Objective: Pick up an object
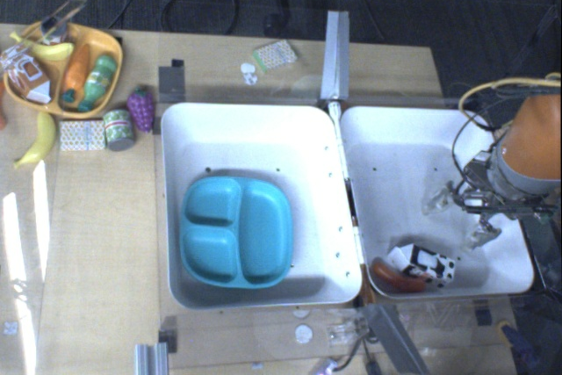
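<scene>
Glossy brown sausage [397, 277] and black-and-white block [432, 264] lie in the right bin's [386, 154] near corner; gripper [458, 215] hovers above, translucent fingers [437, 200] apart. Smooth teal tray [235, 230] fills the left bin [211, 132].

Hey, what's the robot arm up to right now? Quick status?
Gripper over the right bin, nothing seen held. Small objects lie at that bin's near edge, untouched. Blue tray sits in the left bin, out of the way.
</scene>
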Motion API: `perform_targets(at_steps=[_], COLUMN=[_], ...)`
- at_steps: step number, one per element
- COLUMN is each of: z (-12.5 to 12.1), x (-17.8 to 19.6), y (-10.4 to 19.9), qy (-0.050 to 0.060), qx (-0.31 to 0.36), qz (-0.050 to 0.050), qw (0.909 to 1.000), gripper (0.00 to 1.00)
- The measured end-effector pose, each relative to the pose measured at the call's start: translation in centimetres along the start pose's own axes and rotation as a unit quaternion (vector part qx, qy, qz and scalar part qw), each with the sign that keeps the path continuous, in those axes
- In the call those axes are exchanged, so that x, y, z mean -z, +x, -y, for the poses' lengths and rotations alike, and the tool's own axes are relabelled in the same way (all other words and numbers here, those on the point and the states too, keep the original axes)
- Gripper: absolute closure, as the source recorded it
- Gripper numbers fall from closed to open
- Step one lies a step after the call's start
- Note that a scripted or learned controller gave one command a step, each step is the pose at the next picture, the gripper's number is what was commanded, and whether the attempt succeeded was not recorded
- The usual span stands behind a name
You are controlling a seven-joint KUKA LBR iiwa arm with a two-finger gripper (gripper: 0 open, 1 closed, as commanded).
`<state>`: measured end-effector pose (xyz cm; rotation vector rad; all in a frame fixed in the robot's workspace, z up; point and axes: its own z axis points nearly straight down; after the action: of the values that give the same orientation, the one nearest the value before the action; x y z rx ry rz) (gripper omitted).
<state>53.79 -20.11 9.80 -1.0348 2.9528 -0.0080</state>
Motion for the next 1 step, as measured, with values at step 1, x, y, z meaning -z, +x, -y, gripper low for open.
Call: perform_targets(at_steps=[1], z=[0.1], x=[1.01], y=[-0.32], qy=[0.001], qx=[-0.001], qz=[0.003], qw=[1.0], gripper=[1.0])
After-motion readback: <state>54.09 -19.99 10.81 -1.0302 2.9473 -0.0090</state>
